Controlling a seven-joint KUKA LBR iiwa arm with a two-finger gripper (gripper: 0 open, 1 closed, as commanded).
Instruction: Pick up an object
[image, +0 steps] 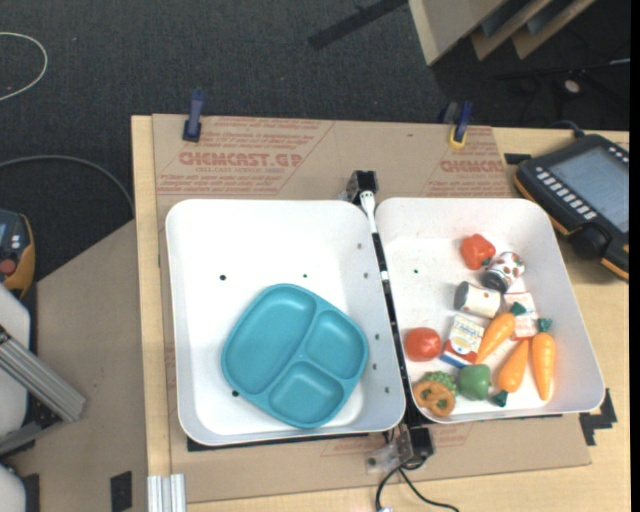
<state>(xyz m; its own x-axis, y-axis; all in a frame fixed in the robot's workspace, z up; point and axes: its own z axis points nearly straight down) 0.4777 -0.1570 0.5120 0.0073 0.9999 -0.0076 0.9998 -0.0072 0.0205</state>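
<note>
Toy foods, assorted, in right bin (560, 250): red tomato (422, 343) at the left of the heap; red pepper (477, 249) at the far end; three orange carrots (542, 363) side by side toward the near right; green vegetable (474, 381); small carton (463, 336); grey can (476, 297) (lying on its side). Left bin (200, 260): one teal divided plate (294, 354), three compartments, near the front. Both bins touch, resting on brown board (250, 160) on the worktop. Black handheld controller (585, 190) at far right. Claw: state cannot be told.

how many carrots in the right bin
3 orange toy carrots with green tops, near the right white bin's front right: one leftmost, one in the middle, one rightmost.
</note>
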